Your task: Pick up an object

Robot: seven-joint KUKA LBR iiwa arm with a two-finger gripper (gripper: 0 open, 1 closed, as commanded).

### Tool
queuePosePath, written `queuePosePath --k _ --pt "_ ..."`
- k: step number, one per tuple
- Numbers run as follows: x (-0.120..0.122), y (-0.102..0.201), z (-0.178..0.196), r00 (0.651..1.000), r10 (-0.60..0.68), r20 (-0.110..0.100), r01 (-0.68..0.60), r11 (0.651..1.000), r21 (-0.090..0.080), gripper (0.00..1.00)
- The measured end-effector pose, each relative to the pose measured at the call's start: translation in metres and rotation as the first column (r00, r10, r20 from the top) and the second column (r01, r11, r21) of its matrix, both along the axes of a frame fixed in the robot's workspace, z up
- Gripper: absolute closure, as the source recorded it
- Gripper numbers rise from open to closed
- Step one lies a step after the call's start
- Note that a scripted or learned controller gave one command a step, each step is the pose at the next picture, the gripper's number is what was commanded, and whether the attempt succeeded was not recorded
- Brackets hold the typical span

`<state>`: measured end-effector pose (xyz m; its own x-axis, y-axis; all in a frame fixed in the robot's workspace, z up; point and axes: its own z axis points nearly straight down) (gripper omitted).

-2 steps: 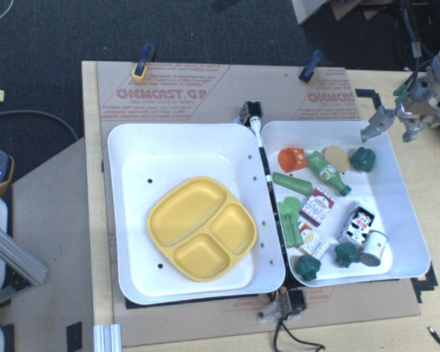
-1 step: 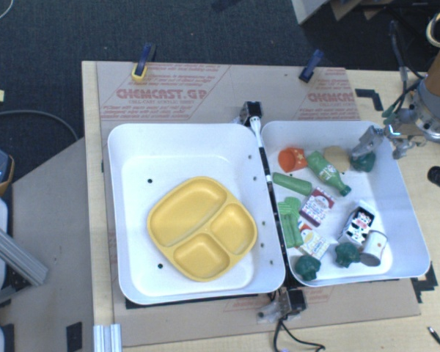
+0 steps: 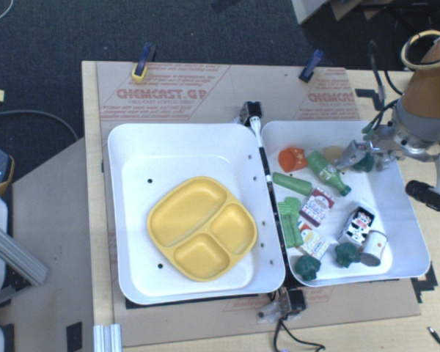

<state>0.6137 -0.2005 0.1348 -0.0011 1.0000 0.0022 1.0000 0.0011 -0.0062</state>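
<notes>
My gripper hangs over the far part of the right bin, just right of a green bottle and a tan piece behind it. An orange-red toy lies to the left of the bottle. Below them are a green pod, a ridged green piece, a red and white carton, a black and white carton, a white cup and two dark green broccoli pieces. Something teal shows at the gripper's tip; whether it is held is unclear.
The left bin holds a yellow divided plate. The grey arm with its orange band enters from the right, over the right bin's far corner. Blue clamps hold the board's far edge.
</notes>
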Motion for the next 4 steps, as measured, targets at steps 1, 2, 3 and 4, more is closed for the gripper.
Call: queuePosePath --k 1,2,3,4 --pt "0.007 -0.004 -0.027 1.000 -0.002 0.030 0.002 1.000 -0.012 0.00" --pt "0.005 -0.003 -0.021 1.000 -0.002 0.024 0.002 1.000 -0.010 1.00" --pt "0.012 -0.003 0.042 1.000 0.000 0.015 0.000 1.000 -0.006 1.00" --pt "0.014 -0.003 0.094 1.000 0.000 0.015 0.000 1.000 -0.006 1.00"
